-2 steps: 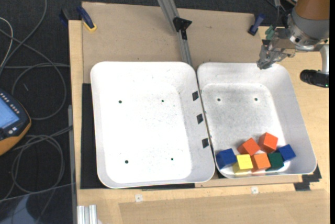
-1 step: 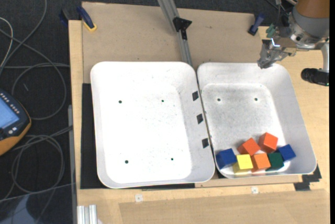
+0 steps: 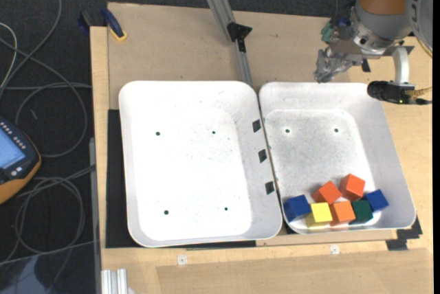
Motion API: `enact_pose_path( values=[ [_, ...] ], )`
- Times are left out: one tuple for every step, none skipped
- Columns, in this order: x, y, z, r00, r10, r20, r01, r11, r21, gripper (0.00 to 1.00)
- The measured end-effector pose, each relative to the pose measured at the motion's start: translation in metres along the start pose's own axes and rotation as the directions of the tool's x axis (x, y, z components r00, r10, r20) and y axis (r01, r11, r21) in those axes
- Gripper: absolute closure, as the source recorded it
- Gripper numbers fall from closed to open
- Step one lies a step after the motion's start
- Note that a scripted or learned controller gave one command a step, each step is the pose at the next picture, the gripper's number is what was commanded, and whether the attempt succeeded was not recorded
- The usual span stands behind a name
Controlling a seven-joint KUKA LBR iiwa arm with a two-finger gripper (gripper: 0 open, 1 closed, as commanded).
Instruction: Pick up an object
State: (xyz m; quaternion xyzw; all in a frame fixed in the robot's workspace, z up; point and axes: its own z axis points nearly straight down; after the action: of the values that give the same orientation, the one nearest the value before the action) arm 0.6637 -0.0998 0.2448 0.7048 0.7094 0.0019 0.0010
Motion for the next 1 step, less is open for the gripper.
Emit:
enact_pose_path(
  values=[
    [0.0577,-0.0056,-0.0066,1.0,0.0,-0.002,0.0,1.0,0.004,1.0]
  ],
)
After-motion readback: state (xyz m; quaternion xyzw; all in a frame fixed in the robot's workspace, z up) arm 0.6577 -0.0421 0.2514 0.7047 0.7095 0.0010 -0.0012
